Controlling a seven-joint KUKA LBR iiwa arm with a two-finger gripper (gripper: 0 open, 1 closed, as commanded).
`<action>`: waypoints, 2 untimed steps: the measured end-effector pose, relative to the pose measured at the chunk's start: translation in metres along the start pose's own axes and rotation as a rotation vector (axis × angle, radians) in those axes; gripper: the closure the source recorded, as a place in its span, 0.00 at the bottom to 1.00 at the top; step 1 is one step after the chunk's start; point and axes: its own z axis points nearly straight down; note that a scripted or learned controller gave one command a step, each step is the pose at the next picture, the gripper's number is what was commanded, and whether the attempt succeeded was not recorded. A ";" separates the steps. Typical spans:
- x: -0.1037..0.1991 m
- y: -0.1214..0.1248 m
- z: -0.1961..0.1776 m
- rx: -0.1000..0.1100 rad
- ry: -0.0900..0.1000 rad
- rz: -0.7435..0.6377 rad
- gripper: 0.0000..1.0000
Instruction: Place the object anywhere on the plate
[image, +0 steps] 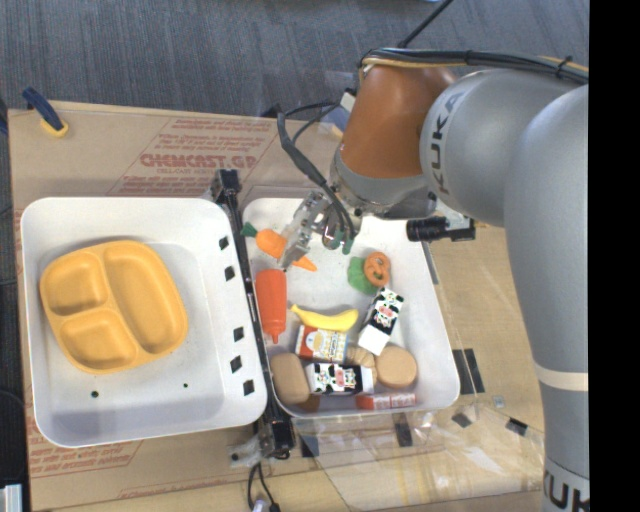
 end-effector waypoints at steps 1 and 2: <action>0.064 0.008 0.001 0.000 0.001 -0.255 1.00; 0.064 0.008 0.001 0.000 0.000 -0.254 0.00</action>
